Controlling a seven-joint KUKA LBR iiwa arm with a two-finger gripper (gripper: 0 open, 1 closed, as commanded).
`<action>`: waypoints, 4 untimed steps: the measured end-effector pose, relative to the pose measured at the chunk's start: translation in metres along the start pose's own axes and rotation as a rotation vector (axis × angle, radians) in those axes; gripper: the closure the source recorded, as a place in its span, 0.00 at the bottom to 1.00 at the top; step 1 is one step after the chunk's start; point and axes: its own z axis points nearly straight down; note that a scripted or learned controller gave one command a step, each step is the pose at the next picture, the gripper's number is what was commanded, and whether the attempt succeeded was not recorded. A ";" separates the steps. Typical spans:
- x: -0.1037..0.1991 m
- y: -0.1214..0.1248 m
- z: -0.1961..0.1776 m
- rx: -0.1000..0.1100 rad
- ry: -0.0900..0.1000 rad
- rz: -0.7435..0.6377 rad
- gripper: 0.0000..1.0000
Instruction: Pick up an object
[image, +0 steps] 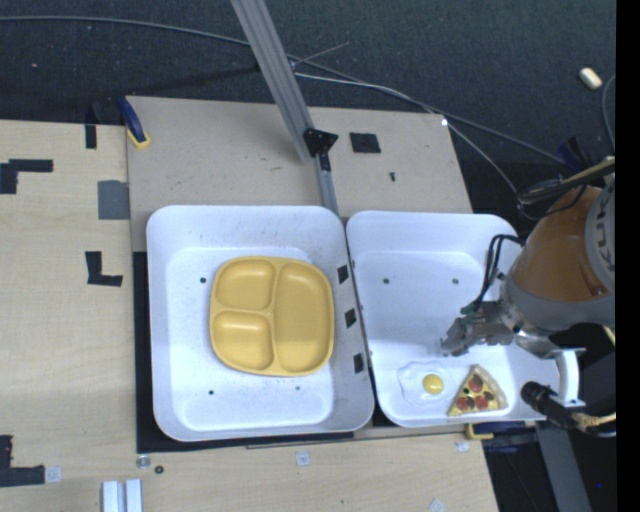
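Writing: I can read no brand, label or lettering on anything here; the dark marks on the bench are plain tape patches.
My pincer (458, 340): it sits low over the right bin (400, 240), toward that bin's near right part, pointing down and to the left. Whether it is wide or narrow, I cannot tell; it is too small and dark, and nothing is visibly held in it.
My arm (560, 265): it reaches in from the right, the orange band broad above my wrist.
Fried egg (427, 383): a toy egg, white with a yellow yolk, lying flat on the right bin's floor by its near edge, just below and slightly left of my pincer, close but apart from it.
Pizza slice (477, 392): a toy wedge with red and dark toppings, lying beside the egg on its right, near the bin's near right corner, below and right of my pincer.
Yellow tray (272, 315): a plate of 3 compartments in the middle of the left bin (180, 300), well apart from my pincer.
Surface: 2 white bins side by side on a pale wooden bench (60, 300).
Room: dark floor beyond the bench, thin cables across it, and a grey metal bar (280, 70) slanting down toward the gap between the bins.
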 end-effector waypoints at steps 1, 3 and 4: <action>-0.006 -0.004 -0.045 -0.006 -0.003 0.002 1.00; -0.014 -0.007 -0.145 -0.008 -0.004 0.000 1.00; 0.042 0.008 -0.127 -0.003 -0.001 -0.004 1.00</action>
